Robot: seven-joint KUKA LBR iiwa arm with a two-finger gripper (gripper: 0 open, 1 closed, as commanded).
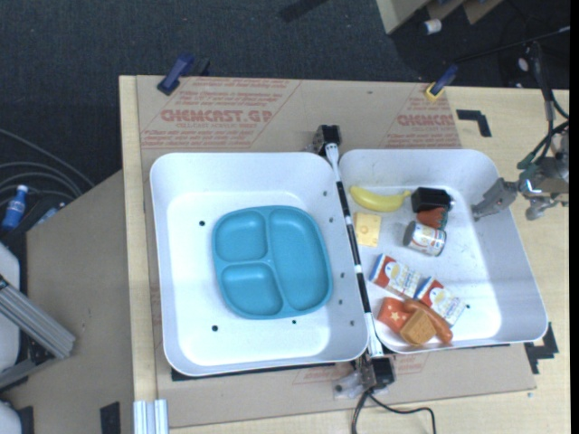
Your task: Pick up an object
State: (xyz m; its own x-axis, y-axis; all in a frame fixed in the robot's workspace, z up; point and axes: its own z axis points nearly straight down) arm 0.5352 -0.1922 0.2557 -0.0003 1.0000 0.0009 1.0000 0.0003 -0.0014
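Here you look down on a pale wooden table (136, 242) over dark carpet (136, 16), with cables at the left. It carries two shallow white plastic bins: the left bin (172, 206) holds a blue divided plate (270, 260), and the right bin (507, 278) holds a yellow banana (376, 198), a small tin can (424, 237), a red-and-white carton (418, 286) and other small items. Your metal two-finger gripper (507, 197) sits at that bin's right rim; you cannot tell how wide it stands.
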